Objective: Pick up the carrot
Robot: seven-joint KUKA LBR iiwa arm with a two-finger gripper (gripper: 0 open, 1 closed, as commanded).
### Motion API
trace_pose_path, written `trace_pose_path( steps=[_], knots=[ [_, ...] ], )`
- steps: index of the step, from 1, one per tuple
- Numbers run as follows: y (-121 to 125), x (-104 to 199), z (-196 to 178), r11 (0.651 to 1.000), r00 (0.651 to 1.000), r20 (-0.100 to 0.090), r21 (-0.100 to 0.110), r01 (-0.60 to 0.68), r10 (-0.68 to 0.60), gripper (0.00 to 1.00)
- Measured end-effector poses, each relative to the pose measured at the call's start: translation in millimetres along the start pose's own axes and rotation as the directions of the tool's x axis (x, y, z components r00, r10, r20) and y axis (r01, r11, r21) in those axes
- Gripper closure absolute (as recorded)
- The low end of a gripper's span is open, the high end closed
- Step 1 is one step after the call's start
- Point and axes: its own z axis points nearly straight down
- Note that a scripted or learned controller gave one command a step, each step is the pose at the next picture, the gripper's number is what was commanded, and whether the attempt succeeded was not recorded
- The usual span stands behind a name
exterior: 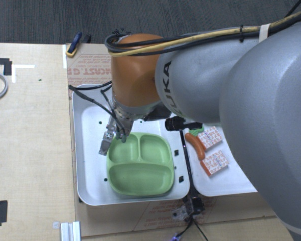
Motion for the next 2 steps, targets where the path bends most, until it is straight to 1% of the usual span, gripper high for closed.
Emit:
trace_pose_path(
  steps=[1, 2],
  knots=[
    [15.1, -40.4, -56.3, 0.963, 0.963, 0.002, -0.002, -0.271, 0.271, 0.0],
    [10.4, -101.6, -22.3, 0.999, 0.999, 0.003, -0.002, 0.046, -0.046, 0.0]
  ],
)
